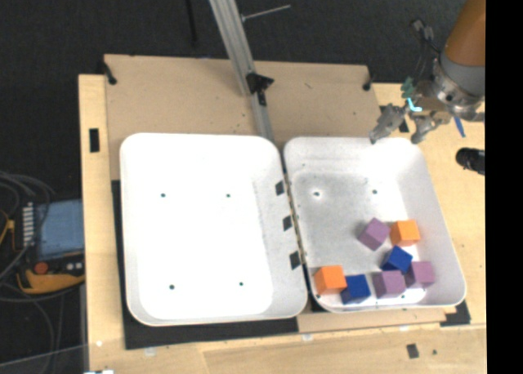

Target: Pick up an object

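Several small blocks lie in the near part of the right bin (425, 176): a purple block (373, 233), an orange block (405, 231), a blue block (398, 260), an orange block (330, 278) at the near left, a blue block (355, 288), and two more purple blocks (389, 283) (423, 272). My gripper (401, 128) hangs above the far right corner of the right bin, well away from the blocks. Its two fingers are spread apart with nothing between them.
The left bin (139, 225) lies beside the right one. A slanted metal rail (233, 33) rises from the far middle of the bench. A blue box with cables (57, 229) sits off the bench at the left.
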Tool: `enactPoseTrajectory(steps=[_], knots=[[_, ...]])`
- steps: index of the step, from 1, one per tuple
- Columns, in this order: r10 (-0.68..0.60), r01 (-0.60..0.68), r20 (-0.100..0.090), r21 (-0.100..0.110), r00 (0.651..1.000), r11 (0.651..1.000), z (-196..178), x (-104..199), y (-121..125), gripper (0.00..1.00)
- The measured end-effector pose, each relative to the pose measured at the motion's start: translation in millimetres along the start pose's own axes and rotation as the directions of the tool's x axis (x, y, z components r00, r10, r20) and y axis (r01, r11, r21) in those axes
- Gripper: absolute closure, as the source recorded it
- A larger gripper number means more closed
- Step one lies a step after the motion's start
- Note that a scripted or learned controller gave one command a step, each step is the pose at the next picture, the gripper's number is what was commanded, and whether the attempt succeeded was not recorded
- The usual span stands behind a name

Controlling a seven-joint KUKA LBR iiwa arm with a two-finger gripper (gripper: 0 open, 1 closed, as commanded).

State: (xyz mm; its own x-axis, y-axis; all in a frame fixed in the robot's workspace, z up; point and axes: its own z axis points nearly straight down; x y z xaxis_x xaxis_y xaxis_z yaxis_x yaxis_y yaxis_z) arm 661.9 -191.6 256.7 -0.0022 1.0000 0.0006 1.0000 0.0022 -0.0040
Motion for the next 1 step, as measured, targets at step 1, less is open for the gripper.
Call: enactPoseTrajectory(steps=[1], knots=[[-0.003,0.003,0.004,-0.004,1.0,1.0,-3.4,-0.8,0.6,0.0]])
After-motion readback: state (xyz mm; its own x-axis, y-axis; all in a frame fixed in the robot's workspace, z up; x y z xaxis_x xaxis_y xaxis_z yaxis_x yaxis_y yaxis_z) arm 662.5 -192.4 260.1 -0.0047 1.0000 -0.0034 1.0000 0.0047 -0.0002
